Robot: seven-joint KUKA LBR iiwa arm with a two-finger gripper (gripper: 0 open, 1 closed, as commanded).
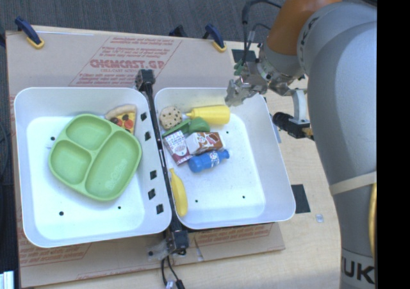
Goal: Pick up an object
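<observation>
End effector [236, 94] hovers beside yellow bottle [209, 115] in right bin [272, 179].

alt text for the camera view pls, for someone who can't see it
The grey arm's gripper hovers at the far edge of the right bin, just beside a yellow bottle lying among a blue bottle, a snack packet and a banana. The left bin holds a green divided plate and a toy pizza slice.

1. Arm [349, 108]: thick, rounded grey casing.
2. Orange band [300, 15] above the wrist.
3. Black cables [256, 7] loop beside the wrist.
4. Gripper [236, 95]: small, metallic grey.
5. Partial black lettering [357, 273] low down.
</observation>
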